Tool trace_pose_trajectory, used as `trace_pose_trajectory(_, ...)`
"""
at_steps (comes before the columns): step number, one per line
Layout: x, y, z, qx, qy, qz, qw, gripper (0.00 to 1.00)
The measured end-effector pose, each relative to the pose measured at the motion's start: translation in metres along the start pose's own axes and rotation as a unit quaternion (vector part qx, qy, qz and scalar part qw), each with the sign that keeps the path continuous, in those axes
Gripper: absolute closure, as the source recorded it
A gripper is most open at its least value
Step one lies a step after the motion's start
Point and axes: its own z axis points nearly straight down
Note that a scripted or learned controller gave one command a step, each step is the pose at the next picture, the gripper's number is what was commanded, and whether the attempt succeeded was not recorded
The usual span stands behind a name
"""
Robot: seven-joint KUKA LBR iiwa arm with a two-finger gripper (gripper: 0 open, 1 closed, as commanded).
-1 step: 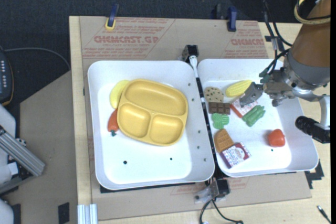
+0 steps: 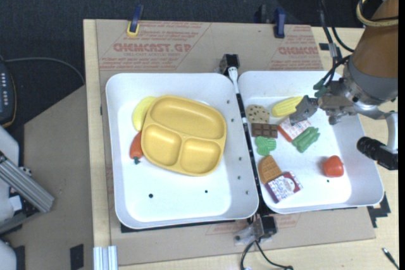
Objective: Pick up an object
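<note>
Objects for picking lie crowded in the right bin, the one toward the desk's right edge, where the claw hangs low among them. Whether the claw is parted or pressed together cannot be told from above, and nothing can be seen gripped in it.

Directly around it sit a yellow corn cob on the side toward the bin's far wall, a red-and-white packet beneath, and a green pepper touching that packet. Further toward the divider between the bins are a round cookie, a chocolate bar, a small green piece, a toast-like slice and a dark red sachet. A tomato stands alone near the bin's right side.

To do this step well, I judge the arm should commit to one item, not a pair: the packet and pepper touch, so a descent between them may pinch both or push them apart. The corn cob looks the better choice, being rounded and raised; closing across its short width should seat it. Flat things like the packet offer little to bite on.

The left bin carries a yellow divided tray, with a banana and a red chilli tucked against its left side, well apart from the arm.
</note>
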Motion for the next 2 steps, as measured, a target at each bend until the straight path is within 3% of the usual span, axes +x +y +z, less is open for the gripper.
trace_pose_trajectory(2,0.005,-0.006,0.101,0.003,0.001,0.0,1.0,0.0)
